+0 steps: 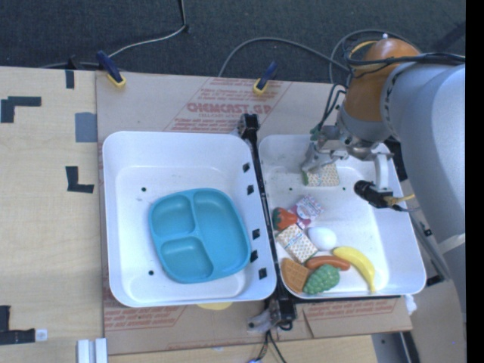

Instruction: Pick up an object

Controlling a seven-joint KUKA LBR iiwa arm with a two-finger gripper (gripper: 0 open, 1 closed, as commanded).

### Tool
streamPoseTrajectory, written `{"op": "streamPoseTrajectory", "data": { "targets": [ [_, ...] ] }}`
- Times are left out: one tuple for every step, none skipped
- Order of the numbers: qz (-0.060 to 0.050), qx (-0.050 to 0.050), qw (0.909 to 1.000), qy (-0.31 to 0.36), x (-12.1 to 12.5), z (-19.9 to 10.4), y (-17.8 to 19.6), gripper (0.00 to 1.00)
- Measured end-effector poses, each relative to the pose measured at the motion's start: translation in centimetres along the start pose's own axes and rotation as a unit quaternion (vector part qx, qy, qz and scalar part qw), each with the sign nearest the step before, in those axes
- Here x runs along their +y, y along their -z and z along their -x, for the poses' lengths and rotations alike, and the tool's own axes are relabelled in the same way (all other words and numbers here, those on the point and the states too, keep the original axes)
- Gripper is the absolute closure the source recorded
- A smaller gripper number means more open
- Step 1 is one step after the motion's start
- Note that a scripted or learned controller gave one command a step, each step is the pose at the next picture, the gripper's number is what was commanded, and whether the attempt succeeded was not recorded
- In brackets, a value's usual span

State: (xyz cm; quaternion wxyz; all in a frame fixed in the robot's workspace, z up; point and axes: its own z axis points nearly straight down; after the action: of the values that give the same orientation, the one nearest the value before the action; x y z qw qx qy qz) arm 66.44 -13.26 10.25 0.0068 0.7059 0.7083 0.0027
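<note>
The gripper sits low at 12 o'clock in the right bin, right over a small checkered packet; whether it grips the packet I cannot tell. Toward 6 o'clock of that bin lie a wrapper, an egg, a banana, a second checkered packet and a green toy. The left bin holds a blue plate.

A small patterned packet lies tilted at the right bin's far end, directly under the hand.
</note>
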Motion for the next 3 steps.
{"op": "streamPoseTrajectory", "data": {
  "targets": [
    [0.0, 0.0, 1.0, 0.0, 0.02, -0.02, 0.04, 0.0],
    [0.001, -0.001, 1.0, 0.0, 0.06, 0.02, 1.04, 1.0],
    [0.0, -0.001, 1.0, 0.0, 0.05, 0.02, 1.02, 0.0]
  ]
}}
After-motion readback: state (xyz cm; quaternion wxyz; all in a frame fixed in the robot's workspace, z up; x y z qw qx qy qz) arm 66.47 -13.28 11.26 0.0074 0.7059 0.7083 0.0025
